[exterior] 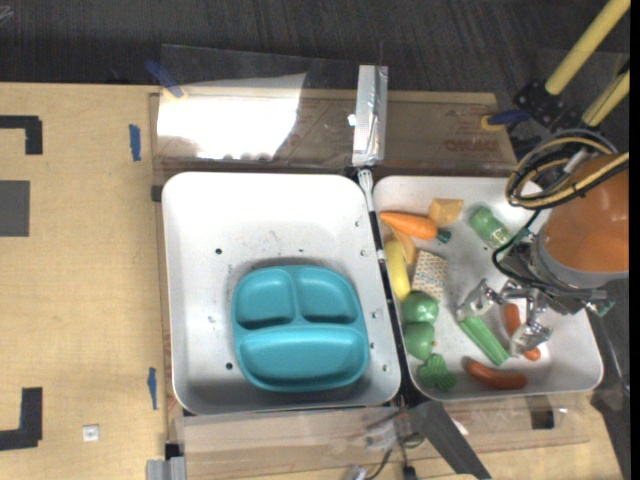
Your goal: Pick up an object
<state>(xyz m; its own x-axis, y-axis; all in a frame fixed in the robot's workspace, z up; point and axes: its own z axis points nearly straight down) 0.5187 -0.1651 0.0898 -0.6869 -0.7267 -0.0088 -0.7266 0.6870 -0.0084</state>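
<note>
White plastic forms the two shallow bins, and I take the right bin (590,363) as the landmark for all places. Over its right part hangs the gripper (513,315), under the grey arm with the orange band (592,230). Its metal fingers (533,330) are spread apart and nothing is between them. One finger tip is low beside a small red and orange piece (514,317); if they touch, I cannot tell.

Inside the right bin lie many toy foods. A long green piece (482,334) lies slanted, just left of the gripper. A red sausage (494,374) lies near the front wall, below the gripper. A carrot (408,225) lies at the back left corner, and a yellow block (446,210) is just beside it. A green bottle-like piece (487,224) lies at the back, in the middle. Along the left wall lies a yellow banana (398,269), then two green round pieces (419,324), then a broccoli (435,371) at the front.

Left of the right bin stands the left bin (200,218), touching it. It holds a teal divided tray (298,326).
</note>
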